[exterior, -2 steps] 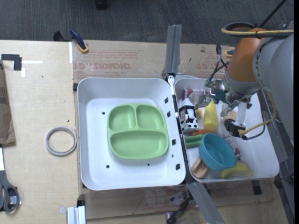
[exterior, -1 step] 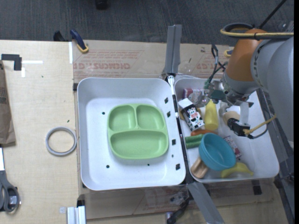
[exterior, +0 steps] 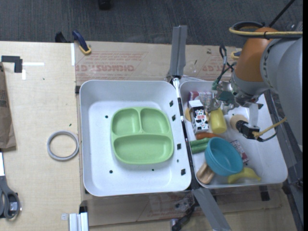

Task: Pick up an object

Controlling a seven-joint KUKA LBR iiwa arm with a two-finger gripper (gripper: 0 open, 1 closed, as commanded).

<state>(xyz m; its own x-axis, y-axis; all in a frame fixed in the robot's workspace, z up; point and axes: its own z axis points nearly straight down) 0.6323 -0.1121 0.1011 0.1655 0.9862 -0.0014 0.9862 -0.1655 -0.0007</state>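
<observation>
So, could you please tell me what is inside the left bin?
The left bin holds a green divided plate, lying flat with nothing in its compartments. Whatever lies beneath the plate is covered.

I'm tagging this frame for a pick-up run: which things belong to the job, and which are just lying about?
Belongs to the job:
tool, above the right bin
yellow bottle
blue bowl
banana
small carton

Just lying about:
green tray in the left bin
grey ring on the bench
blue clamp
scissors
</observation>
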